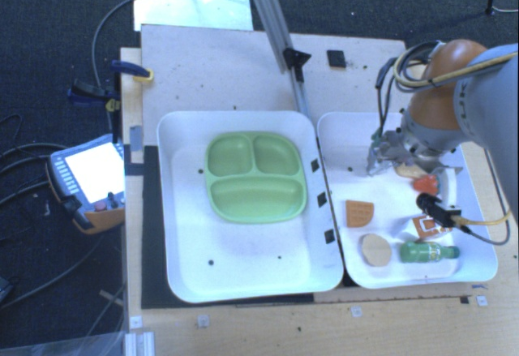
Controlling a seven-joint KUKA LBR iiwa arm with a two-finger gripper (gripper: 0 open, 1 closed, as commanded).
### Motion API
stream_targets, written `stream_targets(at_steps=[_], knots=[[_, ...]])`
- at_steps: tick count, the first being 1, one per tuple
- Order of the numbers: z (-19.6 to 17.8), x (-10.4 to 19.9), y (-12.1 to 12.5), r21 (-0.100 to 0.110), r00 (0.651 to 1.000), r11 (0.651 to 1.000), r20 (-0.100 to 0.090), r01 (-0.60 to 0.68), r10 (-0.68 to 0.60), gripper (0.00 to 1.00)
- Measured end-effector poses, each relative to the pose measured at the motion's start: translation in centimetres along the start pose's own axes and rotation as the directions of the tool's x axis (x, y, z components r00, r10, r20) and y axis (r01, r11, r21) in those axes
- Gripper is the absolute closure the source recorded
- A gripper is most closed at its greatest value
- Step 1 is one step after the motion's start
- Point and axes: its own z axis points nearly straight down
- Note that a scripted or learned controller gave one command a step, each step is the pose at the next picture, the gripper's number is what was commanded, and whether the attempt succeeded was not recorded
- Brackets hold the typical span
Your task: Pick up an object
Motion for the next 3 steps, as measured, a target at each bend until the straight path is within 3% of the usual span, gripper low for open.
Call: stream_targets(at_steps=[3], knots=[[-13.6, 0.8, 1.1, 0.003, 1.0, 1.0, -0.002, 0.005, -0.005, 1.0]])
